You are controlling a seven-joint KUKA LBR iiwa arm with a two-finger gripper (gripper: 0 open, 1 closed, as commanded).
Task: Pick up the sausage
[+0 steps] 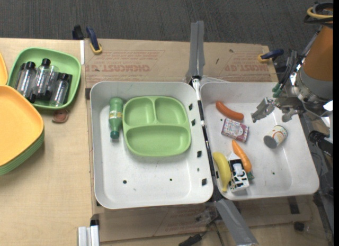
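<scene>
The sausage (229, 110) lies in the right bin (296, 184); the hand (274, 109) hovers nearby, fingers spread, holding nothing.

We see a dark grey ribbed carpet (159, 1) along the top, behind a light wooden bench (47, 187). A brown cardboard sheet (159, 62) lies over the bench toward its back edge, held by blue and yellow clamps (94, 41). The light is even, without hard shadows.

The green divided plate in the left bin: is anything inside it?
Nothing lies in the three compartments of the green divided plate. A green bottle lies beside it. What is under the plate is hidden.
</scene>
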